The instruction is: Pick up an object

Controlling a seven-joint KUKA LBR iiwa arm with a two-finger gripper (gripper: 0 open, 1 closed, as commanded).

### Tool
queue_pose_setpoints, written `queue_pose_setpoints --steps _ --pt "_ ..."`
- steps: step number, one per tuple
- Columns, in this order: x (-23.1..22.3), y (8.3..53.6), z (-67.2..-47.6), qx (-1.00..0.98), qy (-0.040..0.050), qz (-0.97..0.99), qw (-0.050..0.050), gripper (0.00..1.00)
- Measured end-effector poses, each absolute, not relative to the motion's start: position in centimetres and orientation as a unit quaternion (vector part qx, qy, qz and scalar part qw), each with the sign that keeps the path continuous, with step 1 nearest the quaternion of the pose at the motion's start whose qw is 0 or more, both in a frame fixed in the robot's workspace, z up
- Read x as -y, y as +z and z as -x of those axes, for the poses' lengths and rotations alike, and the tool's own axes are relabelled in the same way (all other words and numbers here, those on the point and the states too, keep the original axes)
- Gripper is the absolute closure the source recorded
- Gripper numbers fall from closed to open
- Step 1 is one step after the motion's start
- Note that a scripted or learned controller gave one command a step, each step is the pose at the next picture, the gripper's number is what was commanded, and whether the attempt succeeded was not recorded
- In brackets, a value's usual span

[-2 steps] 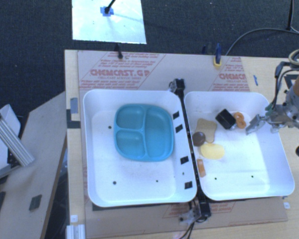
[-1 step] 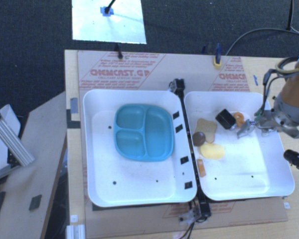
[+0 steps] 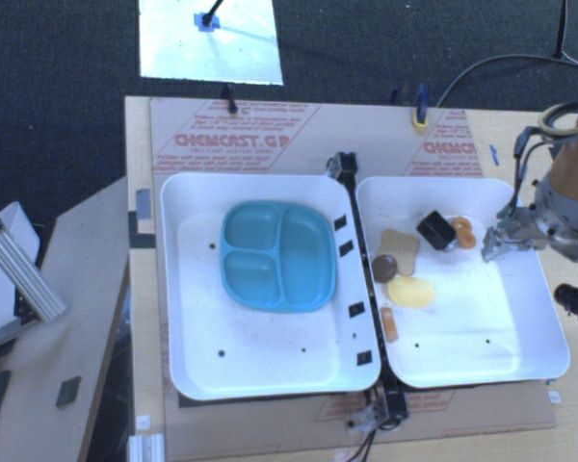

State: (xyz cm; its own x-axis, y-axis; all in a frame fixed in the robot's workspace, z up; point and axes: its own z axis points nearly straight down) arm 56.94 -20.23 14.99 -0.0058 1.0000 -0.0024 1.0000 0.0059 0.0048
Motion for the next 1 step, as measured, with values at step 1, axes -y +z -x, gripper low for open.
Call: queue_pose_setpoints --steps 1 --pt "20.57 21.10 -56.36 -0.708 0.0015 -0.706 0.003 1.00"
